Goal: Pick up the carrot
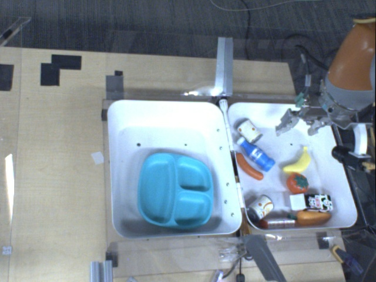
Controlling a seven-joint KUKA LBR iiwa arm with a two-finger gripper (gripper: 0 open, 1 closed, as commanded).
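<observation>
Carrot: (pixel 313 217) orange, lying on its side at the near edge of the right bin (pixel 346 175), close to the near right corner
Carrot neighbours: a cow-print box (pixel 311 202) is seen just behind it, touching or nearly so; a red marker (pixel 279 222) lies just to its left along the same near wall
Gripper: (pixel 301 124) found over the far part of the right bin, well apart from the carrot
Fingers: (pixel 287 123) seen spread apart, with nothing between them; bare bin floor is visible in the gap
Arm: (pixel 352 63) grey with an orange band, entering from the right, above the far right corner of the bin
Other contents, right bin: a banana (pixel 298 161) and a red fruit (pixel 297 183) are placed near the middle, between gripper and carrot; a blue bottle (pixel 257 155) lies by the left wall, partly over a red-orange stick (pixel 250 168); one can (pixel 248 129) is noted behind the bottle, another can (pixel 260 205) at the near left corner
Left bin: (pixel 126 128) a blue divided plate (pixel 174 188) is held in its near half
Contact with carrot: none observed; the carrot rests on the bin floor
</observation>
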